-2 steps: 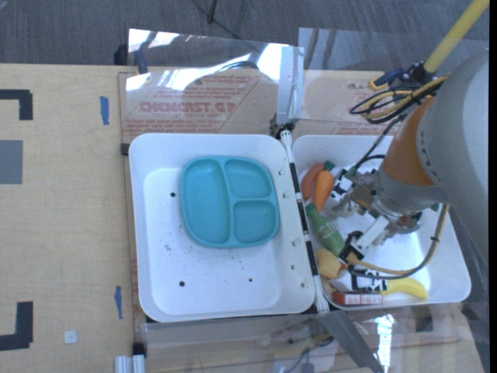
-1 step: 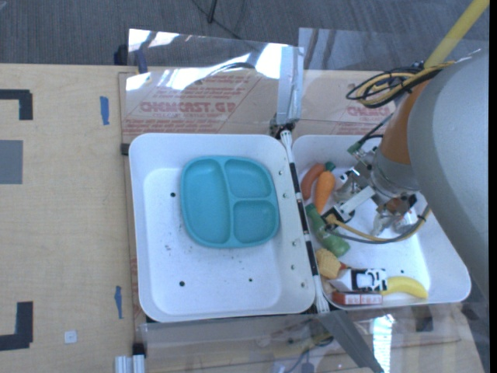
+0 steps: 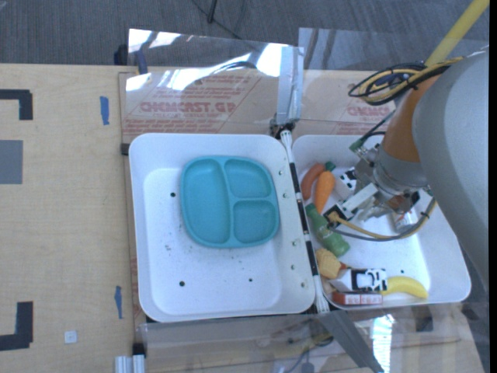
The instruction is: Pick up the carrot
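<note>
Where the arm [image 3: 458,130] comes in from your right, you see its grey bulk crossing the right bin's [image 3: 443,282] far corner, with the orange band [image 3: 400,134] sitting just above the wrist and yellow and black cables looped over it. From that band the wrist slants down and to your left, so the gripper [image 3: 347,203] ends low over the left half of the right bin, its tip pointing toward the divider between the two bins. You cannot tell from this angle whether it is released or clenched; the white and black parts at the tip blur together, and nothing can be made out between them. The carrot [image 3: 324,187] lies in the right bin near its upper left corner, tilted, just beside the gripper tip and next to a second orange piece [image 3: 311,179] on its left. Below the carrot you find a green vegetable [image 3: 317,218], then a green and red piece [image 3: 334,244], then a yellow lump [image 3: 329,266] close to the bin's left wall. A banana [image 3: 407,287] rests along the near edge, with a small black and white item [image 3: 371,279] touching its left end. In the left bin [image 3: 155,270] a teal plate [image 3: 230,201] with three compartments lies flat, well apart from the arm.
</note>
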Robot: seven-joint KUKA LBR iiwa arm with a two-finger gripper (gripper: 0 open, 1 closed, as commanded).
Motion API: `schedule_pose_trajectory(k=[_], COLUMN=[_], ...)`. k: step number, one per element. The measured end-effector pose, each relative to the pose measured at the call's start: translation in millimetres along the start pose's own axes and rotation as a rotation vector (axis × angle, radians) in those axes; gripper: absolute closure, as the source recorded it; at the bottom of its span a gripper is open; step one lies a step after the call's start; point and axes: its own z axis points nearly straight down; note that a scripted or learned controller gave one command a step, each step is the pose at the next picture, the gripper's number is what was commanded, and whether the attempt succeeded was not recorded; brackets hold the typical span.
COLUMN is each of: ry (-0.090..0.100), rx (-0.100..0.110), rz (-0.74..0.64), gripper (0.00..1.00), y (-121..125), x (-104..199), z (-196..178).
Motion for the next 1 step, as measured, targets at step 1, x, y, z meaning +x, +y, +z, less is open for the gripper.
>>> schedule_pose_trajectory(k=[1], ry=[0.001], rx=[0.006], rz=[0.286], gripper=[1.00], y=[-63.2], x=[23.2], z=[-85.7])
